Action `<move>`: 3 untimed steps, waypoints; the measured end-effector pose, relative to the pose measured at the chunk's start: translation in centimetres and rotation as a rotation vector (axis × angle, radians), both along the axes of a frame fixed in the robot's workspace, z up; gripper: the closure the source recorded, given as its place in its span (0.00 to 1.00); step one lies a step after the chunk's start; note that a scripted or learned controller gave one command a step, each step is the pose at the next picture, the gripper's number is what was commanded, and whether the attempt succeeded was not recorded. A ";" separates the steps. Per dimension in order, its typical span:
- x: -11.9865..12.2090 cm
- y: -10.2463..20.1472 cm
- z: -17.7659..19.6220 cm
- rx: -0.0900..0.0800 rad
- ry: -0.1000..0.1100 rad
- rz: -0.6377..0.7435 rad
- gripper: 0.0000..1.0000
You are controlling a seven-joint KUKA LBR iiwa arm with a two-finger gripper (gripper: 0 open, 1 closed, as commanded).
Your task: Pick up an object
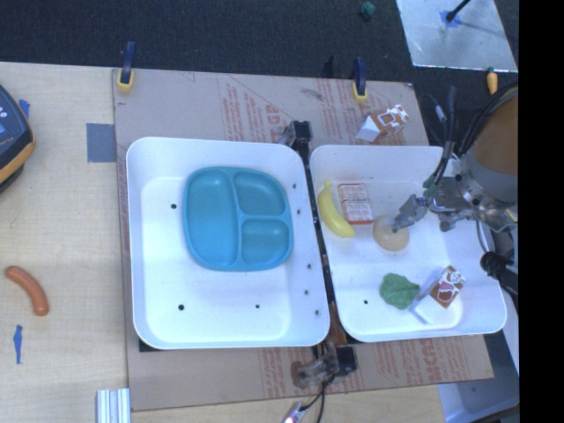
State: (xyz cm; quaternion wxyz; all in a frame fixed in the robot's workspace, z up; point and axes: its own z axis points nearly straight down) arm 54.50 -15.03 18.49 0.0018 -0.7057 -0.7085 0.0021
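Observation:
The right bin holds a yellow banana, a red-and-white box, a round tan object, a green leaf and a small carton. My gripper hangs over the right side of this bin, open, with nothing between its fingers. Its left fingertip sits just above the upper right edge of the round tan object. The other fingertip points toward the bin's right wall.
The left bin carries a blue divided plate. Another small carton lies on the cardboard behind the right bin. A sausage rests on the bench far left, and a dark device sits at the left edge.

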 end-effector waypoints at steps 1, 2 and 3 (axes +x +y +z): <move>1.5 2.5 -5.6 0.000 0.000 0.002 0.00; 5.0 5.1 -8.8 -0.005 -0.015 0.002 0.00; 5.1 4.9 -7.7 -0.008 -0.016 0.002 1.00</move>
